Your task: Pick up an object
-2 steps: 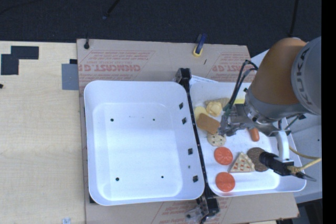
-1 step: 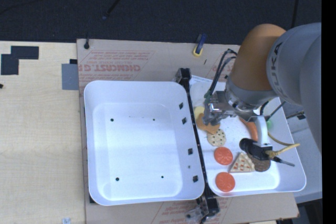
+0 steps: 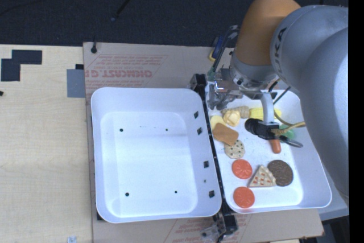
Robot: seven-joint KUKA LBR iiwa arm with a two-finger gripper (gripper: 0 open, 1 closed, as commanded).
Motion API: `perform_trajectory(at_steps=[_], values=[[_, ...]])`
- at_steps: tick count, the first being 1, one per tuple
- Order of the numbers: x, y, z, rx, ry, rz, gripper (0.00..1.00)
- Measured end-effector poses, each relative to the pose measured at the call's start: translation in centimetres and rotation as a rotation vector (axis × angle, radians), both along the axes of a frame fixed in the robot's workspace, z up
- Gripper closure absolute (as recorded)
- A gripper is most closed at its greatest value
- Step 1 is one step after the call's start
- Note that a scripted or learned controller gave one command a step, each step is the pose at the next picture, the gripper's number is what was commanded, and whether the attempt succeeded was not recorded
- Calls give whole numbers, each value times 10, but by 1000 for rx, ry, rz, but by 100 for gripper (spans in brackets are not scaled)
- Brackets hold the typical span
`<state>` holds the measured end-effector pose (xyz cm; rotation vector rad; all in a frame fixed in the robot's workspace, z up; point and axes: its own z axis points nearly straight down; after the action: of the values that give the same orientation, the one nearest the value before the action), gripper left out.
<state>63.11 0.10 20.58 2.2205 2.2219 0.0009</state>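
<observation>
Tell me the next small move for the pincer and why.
Probably lower the pincer a little toward the pale yellow food piece just below it. It sits at the right bin's upper left corner, above the toy foods, and nothing shows between its tips. The yellow piece is the nearest item, though the tan slice touches it, so a clean grip is uncertain.

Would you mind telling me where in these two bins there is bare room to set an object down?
The left bin has bare floor from wall to wall. The right bin is crowded: toy foods cover its middle, with the gripper at its far corner.
</observation>
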Motion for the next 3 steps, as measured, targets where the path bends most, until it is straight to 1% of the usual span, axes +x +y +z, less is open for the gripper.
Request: perform_trajectory(at_steps=[1, 2, 3], values=[[13, 33, -19, 0, 2, 0, 100], [14, 46, 105, 1, -6, 1, 100], [8, 97, 17, 0, 8, 2, 100]])
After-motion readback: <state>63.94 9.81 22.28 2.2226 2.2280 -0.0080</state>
